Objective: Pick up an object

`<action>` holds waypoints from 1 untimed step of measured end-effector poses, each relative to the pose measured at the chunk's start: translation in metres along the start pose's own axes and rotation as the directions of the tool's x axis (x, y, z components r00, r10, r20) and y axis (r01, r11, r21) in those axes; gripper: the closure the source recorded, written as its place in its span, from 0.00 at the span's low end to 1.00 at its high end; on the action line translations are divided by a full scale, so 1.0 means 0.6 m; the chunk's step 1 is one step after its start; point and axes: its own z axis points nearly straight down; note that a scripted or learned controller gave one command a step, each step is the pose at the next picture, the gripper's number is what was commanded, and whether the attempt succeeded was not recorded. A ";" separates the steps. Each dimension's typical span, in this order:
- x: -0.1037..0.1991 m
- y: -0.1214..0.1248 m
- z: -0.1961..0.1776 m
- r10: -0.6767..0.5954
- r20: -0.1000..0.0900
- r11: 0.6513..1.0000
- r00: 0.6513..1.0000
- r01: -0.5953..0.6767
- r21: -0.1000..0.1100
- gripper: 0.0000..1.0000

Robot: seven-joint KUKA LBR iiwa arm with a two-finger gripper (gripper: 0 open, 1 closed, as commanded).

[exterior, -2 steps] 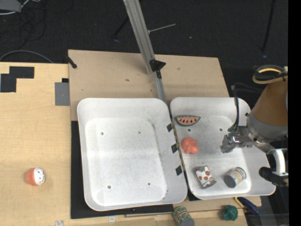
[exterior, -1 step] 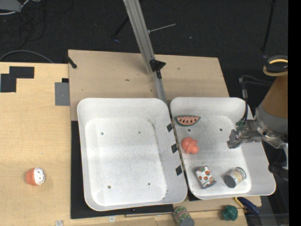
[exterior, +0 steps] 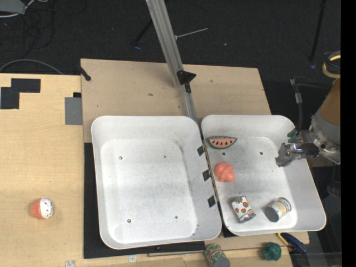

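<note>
Overhead slanted view of two white bins side by side. Right bin (exterior: 261,129): watermelon slice (exterior: 222,142) near the far left corner, pink lump (exterior: 225,172) just below it, patterned carton (exterior: 242,209) and tin can (exterior: 277,209) close together near the front edge. Gripper (exterior: 285,153) above the right rim, well apart from all four items; finger state impossible to tell. Left bin (exterior: 105,138) alongside. Outside the bins: orange-and-white ball (exterior: 41,208) on the wooden bench, a second can (exterior: 214,254) and green object (exterior: 272,251) at the front edge.

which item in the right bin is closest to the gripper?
The small can lying on its side at the bin's near right is closest to the gripper. The watermelon slice, pink lump and patterned carton sit further left.
</note>
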 end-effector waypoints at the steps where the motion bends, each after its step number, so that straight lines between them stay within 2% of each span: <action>1: 0.092 0.001 -0.005 -0.003 -0.004 1.000 1.000 0.003 0.005 1.00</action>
